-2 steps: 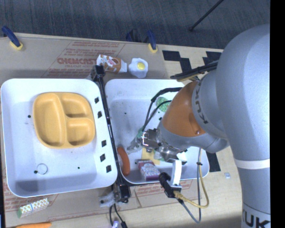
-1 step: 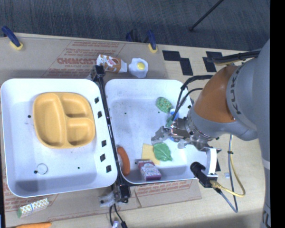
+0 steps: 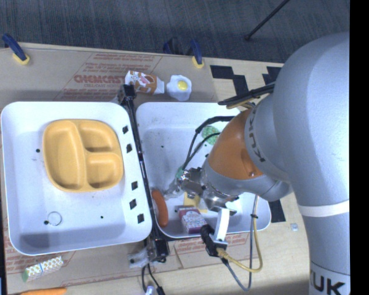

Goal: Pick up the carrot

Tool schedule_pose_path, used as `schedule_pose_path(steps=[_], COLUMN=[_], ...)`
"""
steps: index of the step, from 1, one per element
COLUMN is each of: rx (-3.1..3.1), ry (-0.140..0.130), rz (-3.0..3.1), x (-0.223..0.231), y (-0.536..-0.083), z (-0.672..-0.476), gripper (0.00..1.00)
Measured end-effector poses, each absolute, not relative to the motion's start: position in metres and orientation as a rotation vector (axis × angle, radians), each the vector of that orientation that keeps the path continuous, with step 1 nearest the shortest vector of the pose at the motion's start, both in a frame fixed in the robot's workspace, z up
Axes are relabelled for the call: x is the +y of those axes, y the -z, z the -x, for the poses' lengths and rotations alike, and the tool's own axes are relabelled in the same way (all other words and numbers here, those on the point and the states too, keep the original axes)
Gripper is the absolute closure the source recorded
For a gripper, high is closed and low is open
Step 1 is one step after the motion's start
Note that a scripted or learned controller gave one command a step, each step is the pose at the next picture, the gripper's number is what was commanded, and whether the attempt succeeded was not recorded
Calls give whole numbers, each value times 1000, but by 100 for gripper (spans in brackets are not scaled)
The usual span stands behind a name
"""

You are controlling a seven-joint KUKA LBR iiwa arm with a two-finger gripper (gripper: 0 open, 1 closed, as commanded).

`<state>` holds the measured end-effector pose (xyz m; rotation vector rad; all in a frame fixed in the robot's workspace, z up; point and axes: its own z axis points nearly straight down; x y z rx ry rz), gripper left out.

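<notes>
A cardboard-covered tabletop [image 3: 111,66] carries two white bins. The grey arm [image 3: 295,128] covers much of the right bin [image 3: 157,125]; the left bin [image 3: 18,183] holds a yellow divided tray [image 3: 83,153]. The tool [image 3: 186,182] hangs low in the right bin, its state impossible to tell. The carrot [image 3: 160,206] lies along that bin's left wall, near the tool.

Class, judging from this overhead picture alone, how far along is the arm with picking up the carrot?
Done: the grey arm with the orange band has reached into the right-hand white bin. In hand: the gripper hangs low beside the orange elongated carrot, which lies at the bin's left wall; its grip cannot be judged. Left: grasping and lifting the carrot.
</notes>
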<state>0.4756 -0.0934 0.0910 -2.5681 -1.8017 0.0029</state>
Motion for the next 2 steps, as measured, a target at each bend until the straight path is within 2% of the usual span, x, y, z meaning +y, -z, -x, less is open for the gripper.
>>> schedule_pose_path(steps=[1,2], rx=[-1374,-939], ry=[-3,-8], rz=[2820,2990], x=[-57,-95], y=[-191,-117], z=[-476,-475], gripper=[0,0])
